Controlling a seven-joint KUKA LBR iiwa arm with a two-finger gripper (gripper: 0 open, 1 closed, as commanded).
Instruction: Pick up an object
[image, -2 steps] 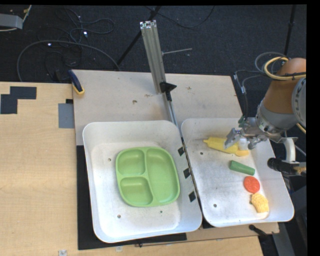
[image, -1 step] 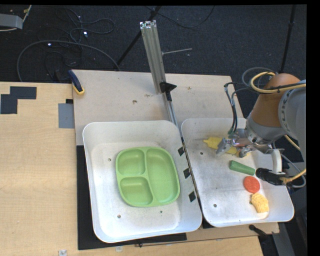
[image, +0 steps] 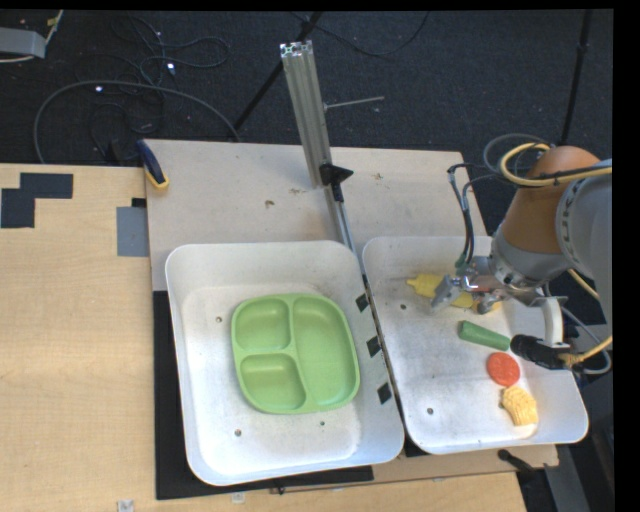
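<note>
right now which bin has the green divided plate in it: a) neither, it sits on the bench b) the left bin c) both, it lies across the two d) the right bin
b: the green divided plate lies flat inside the left bin, while the right bin holds the small things: a yellow piece, a green stick, a red round piece and a yellow corn piece.

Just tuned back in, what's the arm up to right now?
The arm has reached into the right bin, with its gripper low at a yellow item near the bin's far edge. Whether it has a grip can't be told. A green stick, a red piece and a yellow corn lie loose nearby. The left bin holds a green tray.
</note>
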